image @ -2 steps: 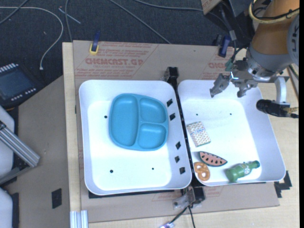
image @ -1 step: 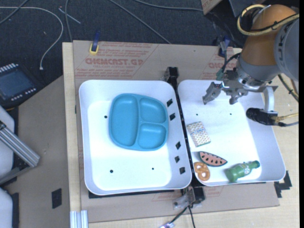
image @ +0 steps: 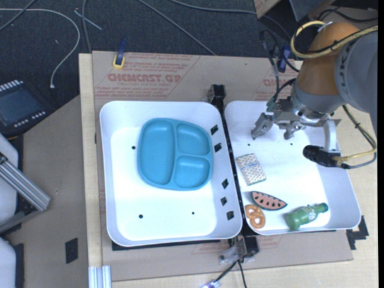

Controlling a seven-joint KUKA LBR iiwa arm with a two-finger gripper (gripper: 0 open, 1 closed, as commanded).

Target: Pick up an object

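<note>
- The gripper [image: 277, 126] hangs over the far end of the right bin [image: 339, 188], jaws spread wide with nothing between them. You can see bare white bin floor through the gap.
- All the pickable stuff sits toward the near end of that bin: a small patterned packet [image: 251, 168] closest to the gripper, then a watermelon slice [image: 269, 200], a pretzel [image: 255, 216] and a green bottle [image: 304, 215] lying on its side.
- The left bin [image: 120, 179] has a blue divided plate [image: 174, 153] in it (flat and wide, so I'd guess it's a poor target for two fingers).
- My pick would be the packet. It stands apart from the others, so there's less chance of bumping a neighbour.
- To do it well, I'd centre over the packet first, line the fingers across its narrow side, then come straight down.
- Watch the divider between the bins, since the packet lies pretty near it and a finger could clip the wall.
- The bottle looks likely to roll if nudged.
</note>
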